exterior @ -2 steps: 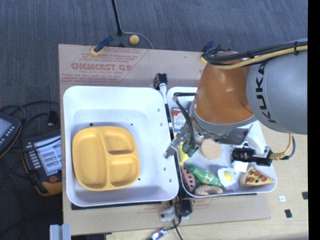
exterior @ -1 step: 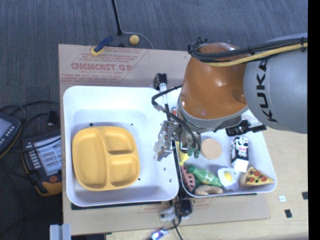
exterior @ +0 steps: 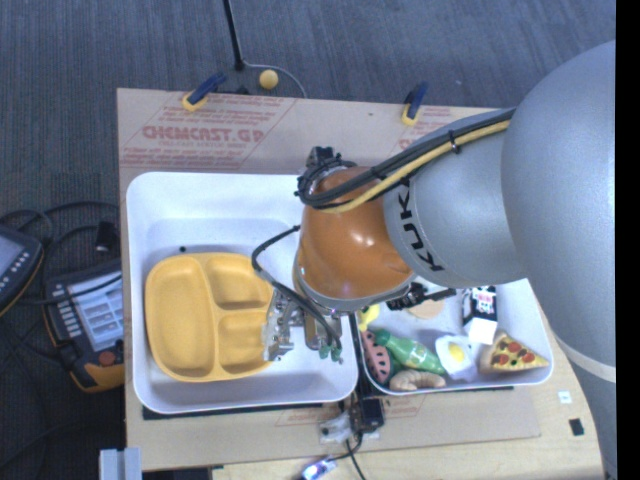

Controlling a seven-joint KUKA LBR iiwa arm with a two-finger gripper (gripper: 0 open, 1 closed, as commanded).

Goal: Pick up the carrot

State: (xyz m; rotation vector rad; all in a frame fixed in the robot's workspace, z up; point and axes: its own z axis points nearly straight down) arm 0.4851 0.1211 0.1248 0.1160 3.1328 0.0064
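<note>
Jaws of the gripper [exterior: 302, 336] are being held apart, empty. The carrot, not being told apart among toy foods [exterior: 430, 356] rightward, is being judged light, stiff and slick, best pinched mid-body.

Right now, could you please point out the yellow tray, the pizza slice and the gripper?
yellow tray [exterior: 190, 308]: camera view, floor of its large left compartment.
pizza slice [exterior: 512, 354]: camera view, middle of its topping.
gripper [exterior: 298, 342]: camera view, between its fingertips.

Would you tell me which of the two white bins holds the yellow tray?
The left bin; the yellow tray lies in it, while the right bin holds toy food.
</note>
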